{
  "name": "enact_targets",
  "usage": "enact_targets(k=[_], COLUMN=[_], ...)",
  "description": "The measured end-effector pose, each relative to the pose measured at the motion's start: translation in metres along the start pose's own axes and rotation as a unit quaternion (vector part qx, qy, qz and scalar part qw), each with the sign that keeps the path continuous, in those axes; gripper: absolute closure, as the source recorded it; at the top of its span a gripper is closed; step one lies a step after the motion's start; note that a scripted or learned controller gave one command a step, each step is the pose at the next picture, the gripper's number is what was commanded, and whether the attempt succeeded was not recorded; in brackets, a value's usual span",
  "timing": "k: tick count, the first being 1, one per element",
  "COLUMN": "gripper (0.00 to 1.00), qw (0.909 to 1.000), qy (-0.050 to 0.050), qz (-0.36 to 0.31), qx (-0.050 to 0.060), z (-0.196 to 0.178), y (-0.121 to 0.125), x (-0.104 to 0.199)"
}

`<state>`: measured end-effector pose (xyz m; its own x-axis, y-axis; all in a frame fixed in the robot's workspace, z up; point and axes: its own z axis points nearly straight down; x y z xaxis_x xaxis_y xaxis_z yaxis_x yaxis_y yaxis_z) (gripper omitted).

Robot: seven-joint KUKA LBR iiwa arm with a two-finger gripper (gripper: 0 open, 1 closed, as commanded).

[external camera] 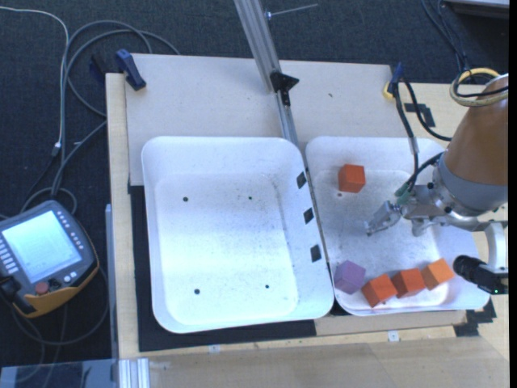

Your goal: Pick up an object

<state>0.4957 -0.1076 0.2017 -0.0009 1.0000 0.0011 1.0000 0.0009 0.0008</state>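
Five small blocks are seen in the right bin (323, 156). An orange cube (351, 178) lies alone toward the far side, well apart from the rest. A purple block (350, 276) sits near the front rim, and beside it three orange blocks are lined up along that rim: one (376, 289) just beside the purple block, a second (409, 282) touching or almost touching it, and a third (438, 272) at the right end of the row.

The gripper (378, 223) is held over the bare middle of this bin, between the lone cube and the front row, with its tip pointed to the left. Nothing is seen between the fingers; whether they are spread or pressed together cannot be told from this angle.

The step in hand is judged to be the approach, with no block yet taken. For the next move a target must be settled: the lone cube offers free sides, whereas the crowded row leaves little room for the fingers.

The left bin (161, 156) lies alongside on the worktop (202, 95).
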Motion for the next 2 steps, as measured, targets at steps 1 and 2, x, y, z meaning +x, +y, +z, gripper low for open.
enact_targets(k=[1, 2], gripper=[0.00, 0.00], qw=[1.0000, 1.0000], qy=[-0.001, 0.000], qz=[-0.001, -0.002], qx=[0.000, 0.000], z=[0.065, 0.104], y=[0.058, 0.120], x=[-0.010, 0.007])
